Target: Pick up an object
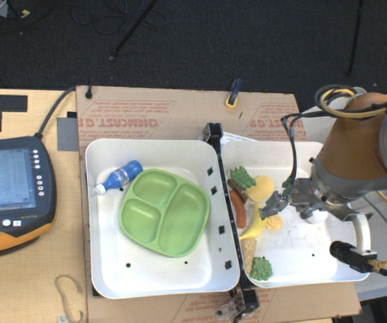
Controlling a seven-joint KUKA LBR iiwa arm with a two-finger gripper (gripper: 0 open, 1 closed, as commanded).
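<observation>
The right bin [314, 264] holds several toy foods along its left side. There is a green leafy piece [241, 177], a yellow piece [262, 186], a red-brown sausage [239, 207], a banana [252, 229], a tan cracker [248, 250] and a broccoli floret [261, 268]. My gripper [274, 204] hangs low over this cluster, just right of the sausage and above a small yellow piece [274, 223]. Nothing is visibly held in it. The arm's body hides the bin's right part.
The left bin [106, 261] holds a green divided plate [165, 212] and a blue bottle [119, 177] at its upper left. A black divider [224, 207] runs between the bins. A tablet pendant [11, 187] lies at far left.
</observation>
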